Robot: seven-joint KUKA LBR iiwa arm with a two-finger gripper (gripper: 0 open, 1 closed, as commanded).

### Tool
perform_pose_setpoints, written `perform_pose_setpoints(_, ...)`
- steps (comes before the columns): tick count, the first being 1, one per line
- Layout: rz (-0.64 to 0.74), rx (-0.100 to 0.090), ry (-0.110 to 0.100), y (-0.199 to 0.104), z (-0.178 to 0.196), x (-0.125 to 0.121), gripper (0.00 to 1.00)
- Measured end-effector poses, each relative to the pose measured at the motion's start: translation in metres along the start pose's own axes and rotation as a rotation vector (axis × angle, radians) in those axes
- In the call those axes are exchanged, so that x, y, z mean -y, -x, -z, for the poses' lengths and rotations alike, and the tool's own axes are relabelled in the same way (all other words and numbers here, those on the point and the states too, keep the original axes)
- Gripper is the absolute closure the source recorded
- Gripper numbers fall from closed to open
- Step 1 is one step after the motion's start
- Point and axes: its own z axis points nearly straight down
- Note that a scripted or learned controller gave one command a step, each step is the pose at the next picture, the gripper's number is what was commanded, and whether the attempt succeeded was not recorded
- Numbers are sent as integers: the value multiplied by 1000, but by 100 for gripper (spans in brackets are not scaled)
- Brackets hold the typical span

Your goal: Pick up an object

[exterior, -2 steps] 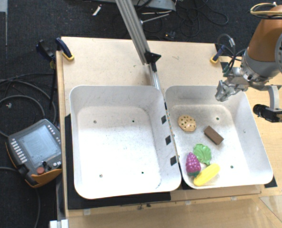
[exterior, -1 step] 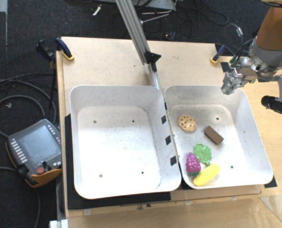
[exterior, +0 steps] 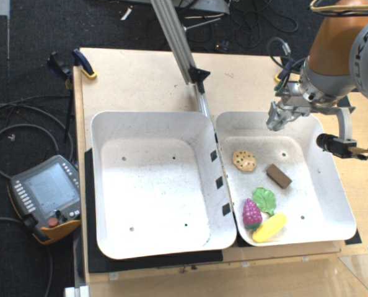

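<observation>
End effector [exterior: 277, 120] hangs above right bin [exterior: 332, 184] holding cookie [exterior: 244, 161], brown block [exterior: 279, 176].

A grey handheld control unit [exterior: 46, 193] lies on the dark floor at nine o'clock. A metal pole [exterior: 175, 36] slants in from twelve o'clock. A yellow-tipped clamp [exterior: 83, 64] grips the bench corner at eleven o'clock.

Matt plastic bins on a pale wooden bench

The two shallow white bins [exterior: 153, 184] look like smooth, speckled matt plastic; the bench top [exterior: 140, 79] is pale, dull wood. At the far right, the arm's orange band [exterior: 332, 42] is glossy, and the slanted pole [exterior: 175, 33] is ribbed grey metal.
</observation>
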Motion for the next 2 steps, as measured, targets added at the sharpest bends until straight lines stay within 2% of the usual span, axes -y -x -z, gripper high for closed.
perform_pose_setpoints(2, 1, -1, -2, -106, -16, 31, 100)
